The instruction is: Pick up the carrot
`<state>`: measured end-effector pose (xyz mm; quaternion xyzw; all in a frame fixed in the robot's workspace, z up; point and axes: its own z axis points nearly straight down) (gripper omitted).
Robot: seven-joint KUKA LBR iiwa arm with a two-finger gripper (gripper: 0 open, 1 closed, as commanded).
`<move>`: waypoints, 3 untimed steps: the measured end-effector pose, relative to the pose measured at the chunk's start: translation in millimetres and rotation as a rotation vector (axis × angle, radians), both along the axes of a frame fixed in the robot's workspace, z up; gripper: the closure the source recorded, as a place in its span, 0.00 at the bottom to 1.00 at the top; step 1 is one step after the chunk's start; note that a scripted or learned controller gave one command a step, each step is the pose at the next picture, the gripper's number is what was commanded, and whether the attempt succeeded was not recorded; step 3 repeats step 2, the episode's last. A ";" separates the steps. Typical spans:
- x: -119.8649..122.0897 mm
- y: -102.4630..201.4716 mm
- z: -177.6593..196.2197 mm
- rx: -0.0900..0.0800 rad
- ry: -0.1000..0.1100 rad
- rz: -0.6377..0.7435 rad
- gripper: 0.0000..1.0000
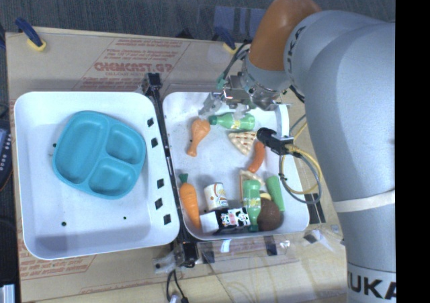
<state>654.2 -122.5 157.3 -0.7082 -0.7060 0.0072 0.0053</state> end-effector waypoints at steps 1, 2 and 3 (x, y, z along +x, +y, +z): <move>-1.6 24.4 -69.7 0.001 -0.001 0.054 0.00; 1.4 24.3 -54.5 0.000 -0.006 0.060 1.00; 1.4 24.3 -54.5 0.000 -0.006 0.060 1.00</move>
